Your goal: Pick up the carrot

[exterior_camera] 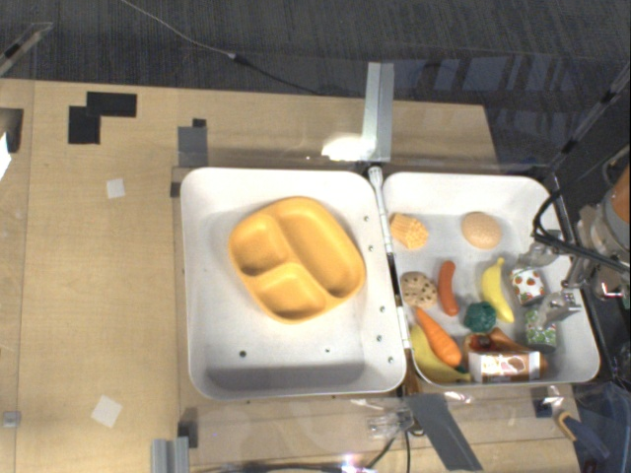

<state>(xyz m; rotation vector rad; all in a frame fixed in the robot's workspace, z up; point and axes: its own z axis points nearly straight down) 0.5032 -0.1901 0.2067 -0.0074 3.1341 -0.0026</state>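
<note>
Where the two white bins meet on the worktop (79, 294), you find the carrot (440, 335) low in the right bin (513, 187), near that bin's left wall, lying at a slant with its thick end toward the front. It rests on a yellow banana (426, 355) that lies beneath and just beside it, and a speckled cookie (418, 288) sits just above its thin end. An orange-red sausage (449, 287) stands just to its upper right, a dark green piece (481, 316) is near on the right, and a small bottle (505, 365) lies on its side along the front wall, close to the carrot's thick end. You count two bananas, the second one (496, 292) right of the sausage, and one each of the carrot, cookie, sausage, bottle, a tan bun (481, 230) and a crinkled orange snack (409, 231) at the back. The left bin (212, 264) holds one yellow divided plate (296, 257). The gripper (552, 294) hangs over the right bin's right side, well apart from the carrot; you cannot tell how it is set.
</note>
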